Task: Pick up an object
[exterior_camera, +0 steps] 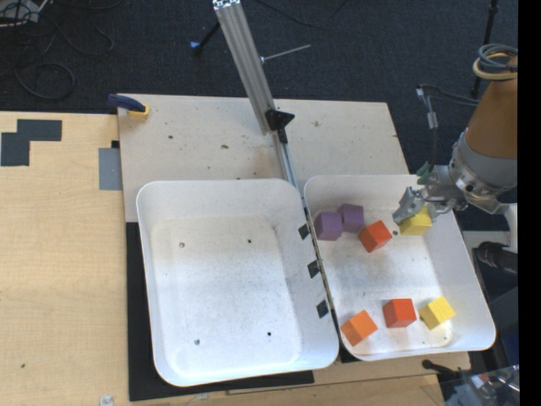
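A pale tabletop (338, 138), speckled with dark marks, carries two white bins: the left bin (224, 282) and the right bin (461, 265), touching along a seam with black clips. A light wooden panel (59, 252) lies left of the left bin, and dark carpet with cables lies behind. An aluminium rail (249, 62) slants up from the back of the seam, a checkered tag at its top. A blue-and-yellow clamp (128, 104) sits at the tabletop's back left corner.

The arm (490, 134) reaches in over the right bin's back right corner, wrist turned down. The end effector (416, 210) appears to be closed on a yellow block (416, 223), though shadow blurs the fingertips. In the right bin lie two purple blocks (338, 222) near the seam, a red block (374, 236) beside them, and along the front an orange block (360, 326), a second red block (399, 313) and a second yellow block (437, 312).

No readable writing shows.
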